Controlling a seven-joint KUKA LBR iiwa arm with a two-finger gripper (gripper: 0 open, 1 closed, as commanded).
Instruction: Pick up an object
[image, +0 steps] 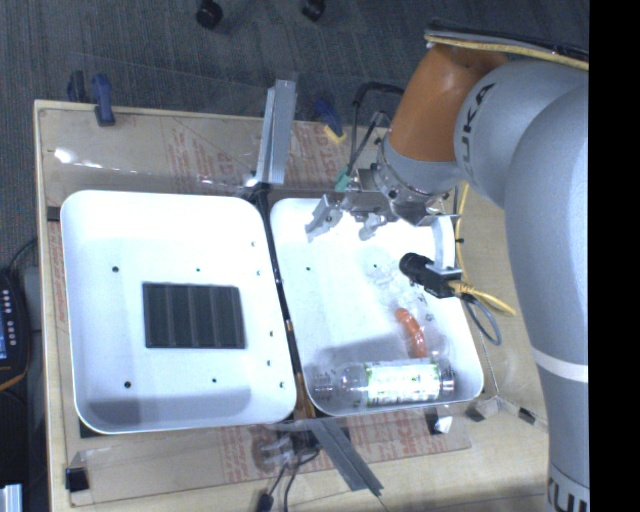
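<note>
Clear plastic bottle with green-white label (385, 382) lying flat along near wall of right white bin (300, 300) | small orange object (413, 333) just beyond it | gripper (341, 220) spread wide, holding nothing, above far-left corner of that bin | left white bin (90, 300) bearing dark ribbed rectangle (193, 315)

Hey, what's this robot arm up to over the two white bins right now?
A grey KUKA arm reaches in from the right, its hand hanging over the far end of the right bin with nothing between its fingers. That bin holds a clear plastic bottle with a green label lying along its near wall, an orange item and something clear that is hard to make out. The left bin has a dark ribbed rectangle on its floor. Nothing has been picked up yet.
</note>
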